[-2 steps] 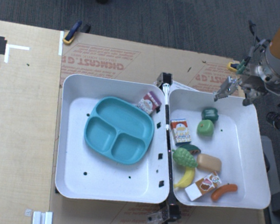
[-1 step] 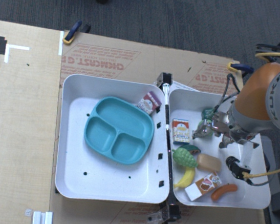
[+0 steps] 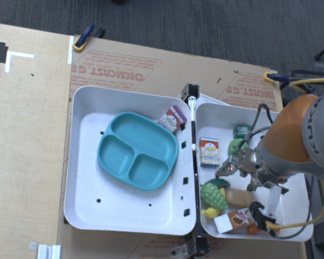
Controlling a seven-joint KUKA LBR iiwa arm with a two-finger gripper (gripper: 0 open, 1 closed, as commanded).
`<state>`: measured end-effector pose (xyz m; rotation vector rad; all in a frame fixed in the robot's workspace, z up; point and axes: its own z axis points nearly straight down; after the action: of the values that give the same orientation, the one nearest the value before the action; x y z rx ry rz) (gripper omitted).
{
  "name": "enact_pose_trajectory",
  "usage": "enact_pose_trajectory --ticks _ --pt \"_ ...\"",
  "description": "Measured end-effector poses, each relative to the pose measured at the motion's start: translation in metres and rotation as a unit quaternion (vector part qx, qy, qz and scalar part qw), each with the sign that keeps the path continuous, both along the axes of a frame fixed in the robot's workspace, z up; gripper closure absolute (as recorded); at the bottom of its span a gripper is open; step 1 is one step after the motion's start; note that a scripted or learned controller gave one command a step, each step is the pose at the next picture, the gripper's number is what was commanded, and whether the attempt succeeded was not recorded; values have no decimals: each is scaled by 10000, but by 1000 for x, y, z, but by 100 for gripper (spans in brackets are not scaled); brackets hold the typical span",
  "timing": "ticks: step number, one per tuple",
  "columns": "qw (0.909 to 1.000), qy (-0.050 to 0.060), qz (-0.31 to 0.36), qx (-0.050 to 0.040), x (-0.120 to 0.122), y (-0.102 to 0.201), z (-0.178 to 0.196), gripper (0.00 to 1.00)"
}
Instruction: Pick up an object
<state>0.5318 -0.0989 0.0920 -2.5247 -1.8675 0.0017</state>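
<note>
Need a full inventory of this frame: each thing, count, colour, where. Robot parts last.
Shallow plastic bins: 2, white, side by side on the bench; left bin, right bin.
Three-compartment plastic plate: 1, teal, flat in the left bin.
Small printed packet: 1, white and purple, left bin's far right corner.
Small card box: 1, red and white, right bin, near the divider.
Bumpy toy vegetable: 1, green, right bin, near side.
Toy potato-like piece: 1, tan, right of the green one.
Carton: 1, white and orange, right bin's near edge.
Cardboard sheet: 1, brown, under the bins.
Arm: 1, grey with an orange band, over the right bin.
Hand: 1, metal, low in the right bin.
</note>
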Motion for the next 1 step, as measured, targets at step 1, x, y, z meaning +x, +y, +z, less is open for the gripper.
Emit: enact_pose_trajectory --ticks 1 --pt "9998 -6 220 -5 100 1 1 0"
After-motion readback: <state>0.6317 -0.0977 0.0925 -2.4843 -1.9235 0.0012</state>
